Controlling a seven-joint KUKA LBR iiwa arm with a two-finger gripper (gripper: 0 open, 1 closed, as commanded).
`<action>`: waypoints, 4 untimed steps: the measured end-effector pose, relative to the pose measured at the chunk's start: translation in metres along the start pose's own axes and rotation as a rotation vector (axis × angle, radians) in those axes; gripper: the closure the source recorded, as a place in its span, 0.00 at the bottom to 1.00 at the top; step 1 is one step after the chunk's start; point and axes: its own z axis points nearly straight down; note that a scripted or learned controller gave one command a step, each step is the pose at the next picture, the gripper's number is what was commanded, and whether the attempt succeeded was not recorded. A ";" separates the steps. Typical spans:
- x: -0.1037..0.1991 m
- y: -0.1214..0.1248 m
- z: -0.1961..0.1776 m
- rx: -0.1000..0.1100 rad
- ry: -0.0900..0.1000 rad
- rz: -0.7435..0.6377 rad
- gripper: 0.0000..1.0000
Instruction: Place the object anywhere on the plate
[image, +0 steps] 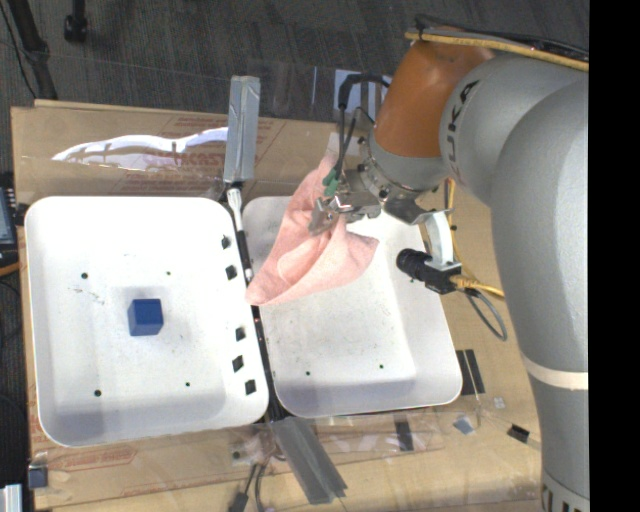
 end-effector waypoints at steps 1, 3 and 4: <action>0.002 0.001 0.006 0.000 0.000 -0.008 1.00; 0.098 -0.043 -0.003 -0.002 -0.003 -0.816 1.00; 0.142 -0.066 0.008 0.000 -0.003 -1.221 1.00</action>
